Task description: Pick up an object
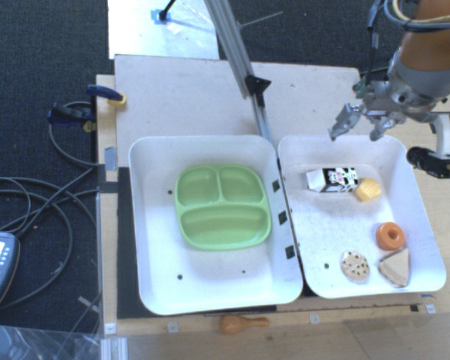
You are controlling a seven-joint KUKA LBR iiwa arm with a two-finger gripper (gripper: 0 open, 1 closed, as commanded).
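The grey claw (358, 128) is spread wide with nothing in it, above the far edge of the right white bin (424, 201), near the small black-and-white milk carton (333, 179).

bright, even light; perhaps slightly soft

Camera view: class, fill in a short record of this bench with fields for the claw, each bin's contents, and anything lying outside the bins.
claw: open, holding nothing, above the far edge of the right bin
left bin: green divided plate
right bin: milk carton, yellow cupcake, orange doughnut, cookie, sandwich wedge
outside bins: tan pear-shaped item on the near bench edge
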